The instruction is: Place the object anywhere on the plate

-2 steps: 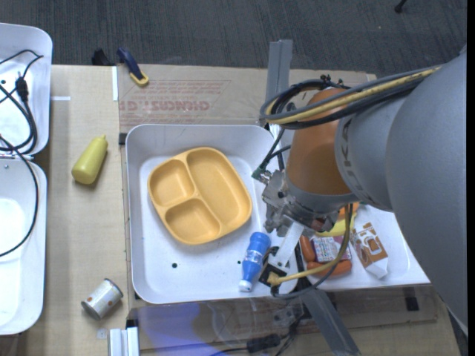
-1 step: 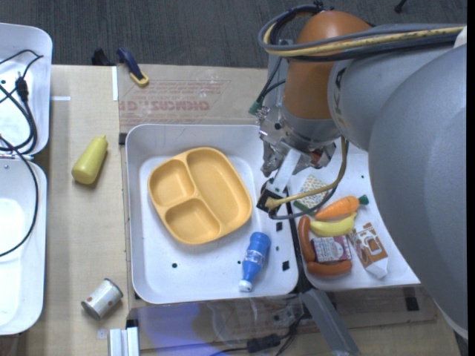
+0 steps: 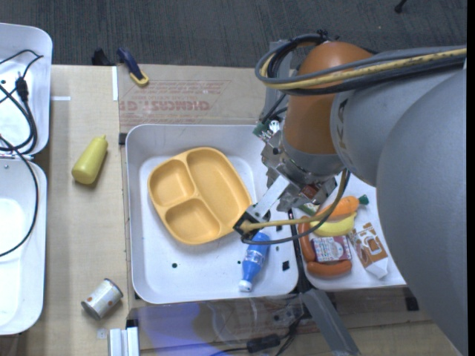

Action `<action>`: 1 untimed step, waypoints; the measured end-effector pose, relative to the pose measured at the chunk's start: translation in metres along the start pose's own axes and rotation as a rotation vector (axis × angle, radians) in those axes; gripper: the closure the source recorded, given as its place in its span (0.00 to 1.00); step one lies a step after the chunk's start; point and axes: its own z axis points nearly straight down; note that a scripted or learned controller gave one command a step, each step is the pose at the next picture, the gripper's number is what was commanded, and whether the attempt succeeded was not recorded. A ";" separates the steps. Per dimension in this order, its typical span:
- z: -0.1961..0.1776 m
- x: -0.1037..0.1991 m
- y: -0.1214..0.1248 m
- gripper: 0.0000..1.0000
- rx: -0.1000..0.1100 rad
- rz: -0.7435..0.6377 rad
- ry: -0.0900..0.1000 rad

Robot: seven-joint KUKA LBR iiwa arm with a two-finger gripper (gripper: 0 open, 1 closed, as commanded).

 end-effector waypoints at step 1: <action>-0.200 -0.073 0.030 1.00 -0.003 0.051 0.001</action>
